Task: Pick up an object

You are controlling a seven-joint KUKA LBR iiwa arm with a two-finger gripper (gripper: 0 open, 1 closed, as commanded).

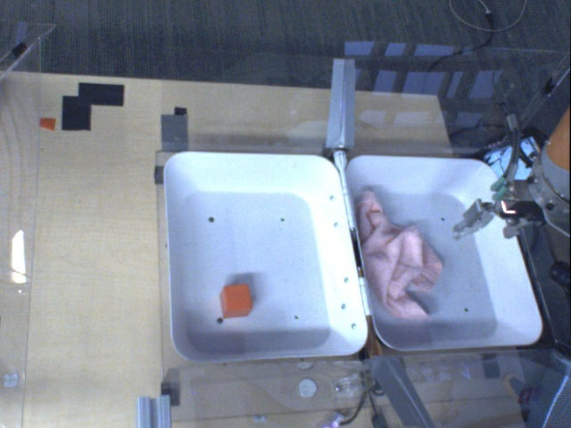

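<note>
A small orange cube [236, 300] lies near the front left of the left bin [192, 239]. In the left half of the right bin [482, 319] a crumpled pink cloth [398, 259] lies beside the divider. My gripper [489, 214] hangs over the right side of the right bin, to the right of the cloth and apart from it. Nothing shows in its grasp. The arm's wrist and orange band [558, 145] come in at the right edge.
A grey metal post [341, 105] stands behind the seam between the bins. Black patches [89, 103] and a small orange tag [47, 124] mark the wooden bench at the far left. Cables and brackets crowd the right bin's far right corner.
</note>
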